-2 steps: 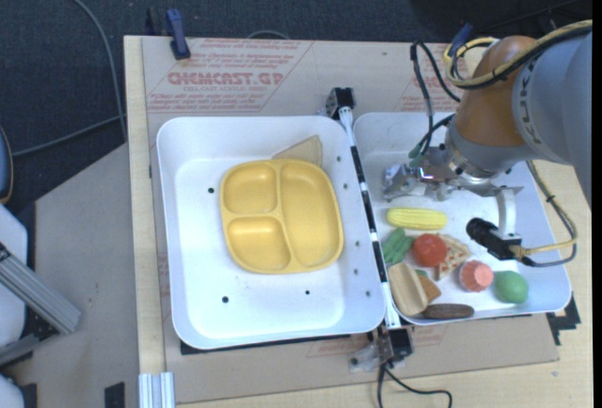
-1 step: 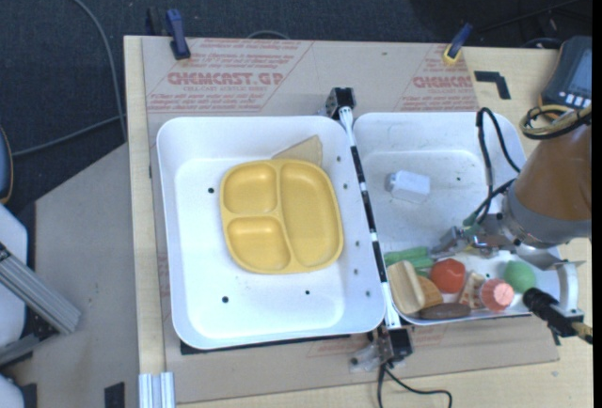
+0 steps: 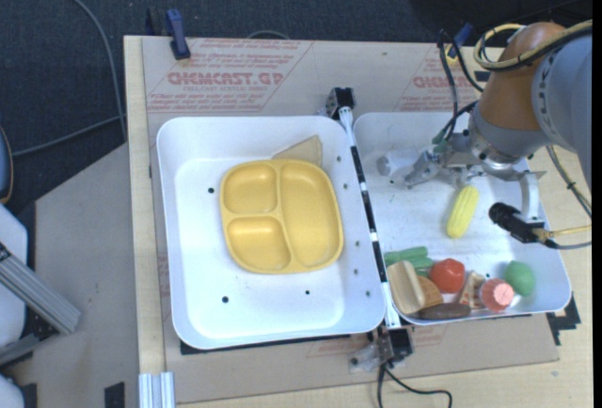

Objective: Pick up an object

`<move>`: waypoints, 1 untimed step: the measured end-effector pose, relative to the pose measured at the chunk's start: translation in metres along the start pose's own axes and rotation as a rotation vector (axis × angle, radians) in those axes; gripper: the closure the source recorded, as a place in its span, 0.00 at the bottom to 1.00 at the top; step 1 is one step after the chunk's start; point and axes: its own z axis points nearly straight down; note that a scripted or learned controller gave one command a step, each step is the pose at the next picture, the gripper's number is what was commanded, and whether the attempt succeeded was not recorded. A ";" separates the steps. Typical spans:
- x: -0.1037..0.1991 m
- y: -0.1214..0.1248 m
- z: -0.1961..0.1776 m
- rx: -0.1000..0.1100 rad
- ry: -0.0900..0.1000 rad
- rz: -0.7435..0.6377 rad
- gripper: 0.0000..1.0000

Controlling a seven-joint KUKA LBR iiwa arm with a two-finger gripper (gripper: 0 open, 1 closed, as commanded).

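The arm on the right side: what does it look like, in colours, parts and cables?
The arm is thick and rounded, grey, with an orange band above the wrist. Below it sits a grey metal pincer with thin silver fingers. Black and yellow cables loop beside the orange band, and a black part with a yellow cable hangs near the wrist.

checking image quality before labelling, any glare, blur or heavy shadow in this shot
Camera view: lighting is even and soft, with no strong glare on the white bins; the yellow divided plate and the corn cob look sharp; the arm casts only faint shadow; the toys piled in the right bin's near corner are too small to tell apart.
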 end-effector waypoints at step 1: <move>-0.049 -0.058 -0.001 0.003 0.000 0.002 0.00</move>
